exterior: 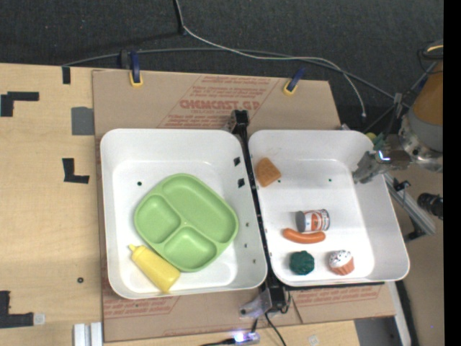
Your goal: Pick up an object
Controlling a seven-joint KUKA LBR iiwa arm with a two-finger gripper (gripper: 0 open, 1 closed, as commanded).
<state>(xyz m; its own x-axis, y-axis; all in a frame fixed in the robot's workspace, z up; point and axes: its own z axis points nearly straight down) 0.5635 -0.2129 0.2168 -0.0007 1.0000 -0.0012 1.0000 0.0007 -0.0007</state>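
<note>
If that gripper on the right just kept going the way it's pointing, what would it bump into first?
Probably the right white bin's bare floor near its right wall. The gripper points down and leftward over that edge, well short of the small red-labelled can. Depth is hard to judge from above.

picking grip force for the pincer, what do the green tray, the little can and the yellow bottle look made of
Green divided tray: seems moulded plastic, one even matte colour with soft rounded compartment walls. Small can: probably metal or toy plastic; shiny pale ends and a printed label, too small to settle. Yellow bottle: likely soft plastic, smooth uniform yellow with a dull sheen.
</note>
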